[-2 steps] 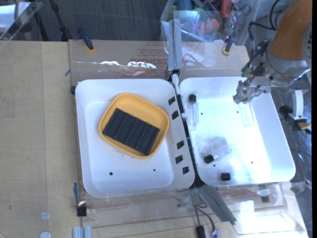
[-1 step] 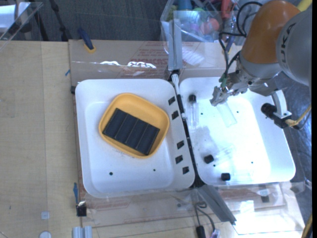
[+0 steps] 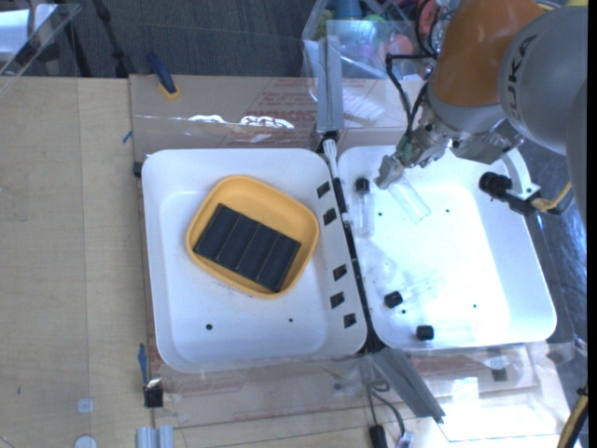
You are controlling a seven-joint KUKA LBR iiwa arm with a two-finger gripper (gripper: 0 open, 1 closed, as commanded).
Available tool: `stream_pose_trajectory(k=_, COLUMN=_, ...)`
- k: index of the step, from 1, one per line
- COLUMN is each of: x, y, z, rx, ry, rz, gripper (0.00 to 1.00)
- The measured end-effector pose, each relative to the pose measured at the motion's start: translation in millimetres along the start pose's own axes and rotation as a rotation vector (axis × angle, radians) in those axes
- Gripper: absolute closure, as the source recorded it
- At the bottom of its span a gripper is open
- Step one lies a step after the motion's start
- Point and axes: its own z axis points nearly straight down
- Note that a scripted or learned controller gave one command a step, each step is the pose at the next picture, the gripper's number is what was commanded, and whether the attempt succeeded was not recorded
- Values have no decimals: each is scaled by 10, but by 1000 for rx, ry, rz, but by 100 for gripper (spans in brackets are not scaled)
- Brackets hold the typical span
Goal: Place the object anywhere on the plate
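Plate [image 3: 303, 217]: a yellow, rounded-square plate in the left bin [image 3: 177, 339], turned at a slant, its rim up.
Object [image 3: 248, 246]: a dark, ribbed rectangular slab lying flat inside the plate, its long axis running from upper left to lower right, along the plate's own diagonal.
Task standing: judged from how things lie, the slab is already on the plate, so little or nothing seems left to do.
Gripper [image 3: 390, 171]: low over the upper left corner of the right bin [image 3: 522, 278], close to the divider between the bins.
Gripper state: cannot be told; the tool is small, pale and blurred against the white bin (nothing dark like the slab shows at its tip).
Key relation: the slab lies to the gripper's left in the view and somewhat lower, across the divider, in the other bin. Any further move toward it would have to cross that wall.
Arm [image 3: 485, 45]: comes in from the upper right, its orange band above the wrist.
Hard to make out: clear, glassy-looking shapes lie in the right bin below the gripper, one near its tip; their outlines fade into the white floor, and I cannot tell whether the gripper touches one.
Small dark bits: a few sit near the front of the right bin, too small to name.
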Motion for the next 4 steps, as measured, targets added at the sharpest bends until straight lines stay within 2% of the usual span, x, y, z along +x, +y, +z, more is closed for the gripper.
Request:
stream_pose_trajectory(k=1, x=185, y=111, z=-1, rx=2, ry=2, rz=-164, gripper=100)
stream_pose_trajectory(k=2, x=526, y=256, z=-4, rx=1, ry=2, rz=-366, gripper=100)
stream_pose_trajectory(k=3, x=764, y=374, z=-6, rx=0, ry=3, rz=-732, gripper=100)
stream_pose_trajectory(k=4, x=759, y=373, z=-8, rx=-1, ry=3, rz=-732, gripper=0)
